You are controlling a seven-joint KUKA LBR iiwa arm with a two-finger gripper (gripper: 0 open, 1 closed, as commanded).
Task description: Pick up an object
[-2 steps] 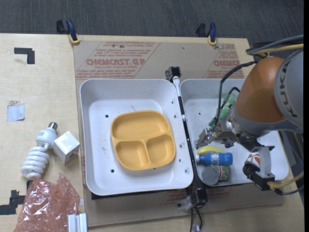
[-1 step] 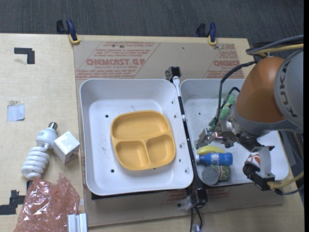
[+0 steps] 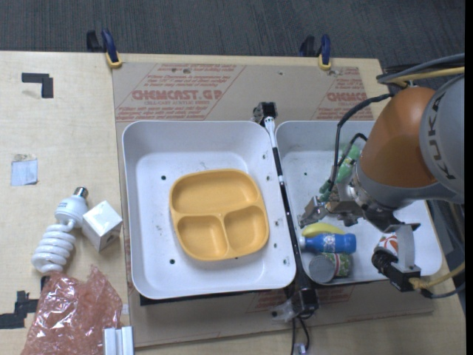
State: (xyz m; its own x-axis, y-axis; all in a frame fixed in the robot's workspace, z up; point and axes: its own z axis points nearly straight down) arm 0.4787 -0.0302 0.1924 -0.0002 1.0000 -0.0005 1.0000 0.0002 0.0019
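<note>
Presently the claw (image 3: 314,214) sits low in the right bin (image 3: 295,143), just above the blue bottle (image 3: 330,242) and can (image 3: 325,268), its opening indiscernible, so no pick is evidenced and grasp and lift remain outstanding.

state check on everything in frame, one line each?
yellow divided tray: upright in the left bin, compartments bare.
blue bottle: lying on its side in the right bin, yellow cap end toward the tray.
grey-lidded can: tipped on its side near the bin's front wall.
gripper: low in the right bin, above the bottle; finger state unclear.
spiral bulb: lying on the bench outside the bins.
</note>
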